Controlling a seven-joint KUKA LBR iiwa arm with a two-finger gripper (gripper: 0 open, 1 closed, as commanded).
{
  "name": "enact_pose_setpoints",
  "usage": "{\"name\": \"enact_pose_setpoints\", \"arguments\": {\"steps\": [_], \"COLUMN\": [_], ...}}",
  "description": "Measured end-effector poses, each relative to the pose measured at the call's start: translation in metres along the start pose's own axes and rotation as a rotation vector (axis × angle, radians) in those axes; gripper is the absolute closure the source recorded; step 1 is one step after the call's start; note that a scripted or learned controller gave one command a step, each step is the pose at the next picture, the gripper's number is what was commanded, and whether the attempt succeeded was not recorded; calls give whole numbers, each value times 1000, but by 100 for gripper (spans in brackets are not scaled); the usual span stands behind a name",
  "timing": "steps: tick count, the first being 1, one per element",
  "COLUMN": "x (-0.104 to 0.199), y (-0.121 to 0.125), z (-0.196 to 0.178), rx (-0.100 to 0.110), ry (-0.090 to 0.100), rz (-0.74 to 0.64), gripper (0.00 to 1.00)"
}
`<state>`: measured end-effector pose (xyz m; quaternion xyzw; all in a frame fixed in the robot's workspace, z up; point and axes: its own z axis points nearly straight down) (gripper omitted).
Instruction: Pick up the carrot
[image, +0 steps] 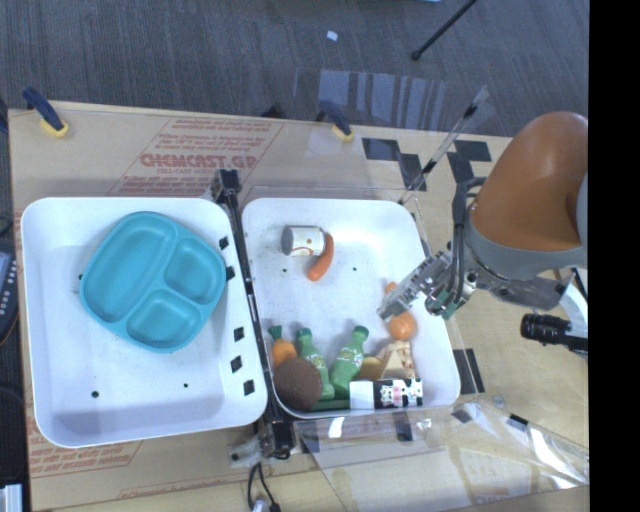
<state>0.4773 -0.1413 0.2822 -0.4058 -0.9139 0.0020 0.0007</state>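
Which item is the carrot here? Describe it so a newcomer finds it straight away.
Look in the right bin, in its upper half, away from the pile along the bottom wall. The carrot lies beside a small grey can. It is a slim, curved orange piece, unlike the round orange fruit near the tool.

Arm (530, 200): grey body, orange band.
Rounded orange dome over a grey housing; gripper (412, 292) of bare metal parts; black cylindrical fitting beside the wrist.

Open floor mid right bin (262, 300), clutter (345, 375) along near wall, can (299, 240) touching carrot (321, 260)
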Motion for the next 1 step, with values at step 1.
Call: {"name": "enact_pose_setpoints", "arguments": {"steps": [1], "x": [57], "y": [52], "z": [10], "rx": [2], "ry": [6], "rz": [224], "gripper": [100]}}
